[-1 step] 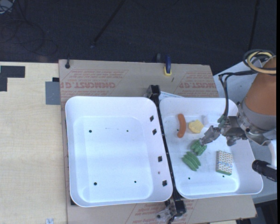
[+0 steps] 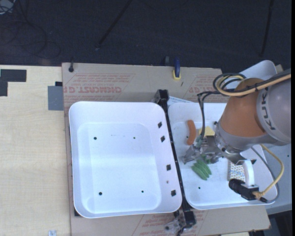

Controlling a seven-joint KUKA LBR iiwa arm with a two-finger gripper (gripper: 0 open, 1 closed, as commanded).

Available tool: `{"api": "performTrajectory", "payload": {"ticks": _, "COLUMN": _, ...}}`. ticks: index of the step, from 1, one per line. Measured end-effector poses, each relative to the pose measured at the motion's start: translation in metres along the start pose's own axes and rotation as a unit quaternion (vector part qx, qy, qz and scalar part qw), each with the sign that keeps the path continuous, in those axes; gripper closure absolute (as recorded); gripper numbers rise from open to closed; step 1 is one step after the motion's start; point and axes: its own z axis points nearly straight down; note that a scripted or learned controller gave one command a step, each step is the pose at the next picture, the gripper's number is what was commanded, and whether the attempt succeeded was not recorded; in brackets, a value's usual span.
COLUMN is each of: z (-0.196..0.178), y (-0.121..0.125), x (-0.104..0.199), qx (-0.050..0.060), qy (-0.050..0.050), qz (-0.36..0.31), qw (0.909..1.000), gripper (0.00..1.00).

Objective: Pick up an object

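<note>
My gripper [image 2: 195, 155] hangs low over the left part of the right bin [image 2: 206, 200], under the grey and orange arm. A green ridged object [image 2: 202, 170] lies just below and right of it, very close to its tip. An orange sausage-shaped object [image 2: 191, 132] lies just above the gripper, near the bin's left wall. A small yellow object [image 2: 209, 131] peeks out beside the arm. A brown and white patterned piece [image 2: 235, 171] lies further right. Whether anything is held is hidden by the wrist.
The left bin [image 2: 83, 132] stands beside the right one, with black clips [image 2: 168, 167] along the shared wall. Both rest on a cardboard sheet [image 2: 118, 85] over a pale wooden bench. A blue and yellow clamp [image 2: 177, 70] holds the sheet's far edge.
</note>
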Motion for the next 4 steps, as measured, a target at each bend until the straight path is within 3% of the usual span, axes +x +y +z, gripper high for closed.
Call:
{"api": "performTrajectory", "payload": {"ticks": 1, "z": -0.056, "y": 0.056, "x": 0.094, "qx": -0.008, "qy": -0.001, "qz": -0.002, "qw": 1.0000, "gripper": 0.00}}
{"api": "performTrajectory", "payload": {"ticks": 2, "z": -0.061, "y": 0.119, "x": 0.079, "qx": -0.007, "qy": -0.002, "qz": 0.000, "qw": 1.0000, "gripper": 0.00}}
{"api": "performTrajectory", "payload": {"ticks": 3, "z": -0.052, "y": -0.010, "x": 0.043, "qx": 0.001, "qy": -0.001, "qz": 0.005, "qw": 1.0000, "gripper": 0.00}}
{"api": "performTrajectory", "payload": {"ticks": 4, "z": -0.059, "y": 0.046, "x": 0.081, "qx": -0.006, "qy": -0.002, "qz": 0.000, "qw": 1.0000, "gripper": 0.00}}
